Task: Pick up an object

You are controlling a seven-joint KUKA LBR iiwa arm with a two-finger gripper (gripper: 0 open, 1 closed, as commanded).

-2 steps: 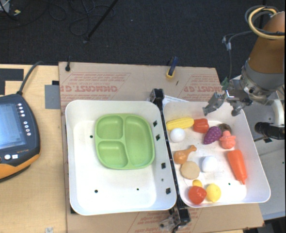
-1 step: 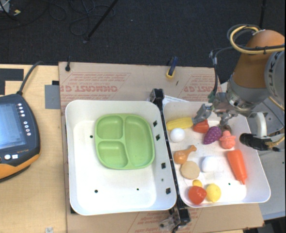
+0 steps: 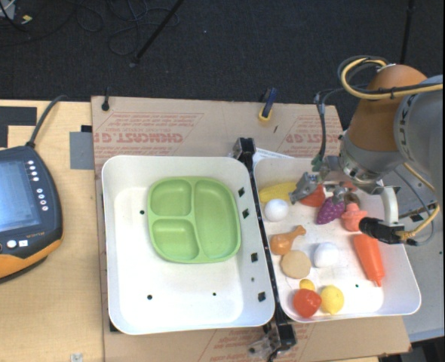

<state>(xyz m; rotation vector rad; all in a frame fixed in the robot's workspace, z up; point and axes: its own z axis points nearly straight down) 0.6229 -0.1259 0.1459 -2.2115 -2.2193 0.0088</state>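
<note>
The right bin [image 3: 403,296] holds several toy foods. My gripper [image 3: 324,190] hangs low over its far side, open, its fingers [image 3: 307,183] spread above a red piece [image 3: 313,197] and a bunch of purple grapes [image 3: 330,210]. Nothing shows between the fingers. A pink piece [image 3: 352,219] and an orange carrot [image 3: 369,256] lie to the right of the grapes. To the left are a yellow piece [image 3: 275,193] and a white egg [image 3: 276,210].
A drumstick [image 3: 286,240], tan bun [image 3: 296,264], white ball [image 3: 326,255], red tomato [image 3: 307,302] and yellow lemon [image 3: 332,299] fill the right bin's near half. The left bin [image 3: 124,277] holds a green divided plate [image 3: 194,219]. A tablet [image 3: 15,210] lies far left.
</note>
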